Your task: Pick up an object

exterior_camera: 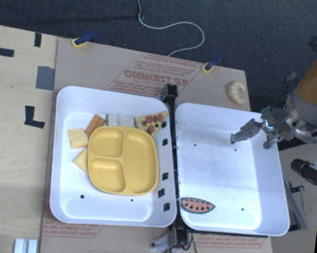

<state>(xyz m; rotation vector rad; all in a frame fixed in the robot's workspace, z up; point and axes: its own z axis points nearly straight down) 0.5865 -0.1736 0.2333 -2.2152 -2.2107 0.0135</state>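
Note:
A watermelon slice (196,205) lies flat at the near left corner of the right bin (256,183). The left bin (63,139) holds a yellow divided plate (123,160), with a pizza slice (152,120), a brown cracker (94,123), a pale cracker (77,138) and a patterned piece (119,121) around its far and left sides. My gripper (255,139) hangs over the far right part of the right bin, well away from the watermelon slice. Its fingers (240,134) are spread open and hold nothing.
A beige lump (237,92) lies on the cardboard beyond the right bin. Clamps (84,38) pin the cardboard's far edge, and a white cable (172,25) loops behind it. A black divider (169,154) runs between the bins.

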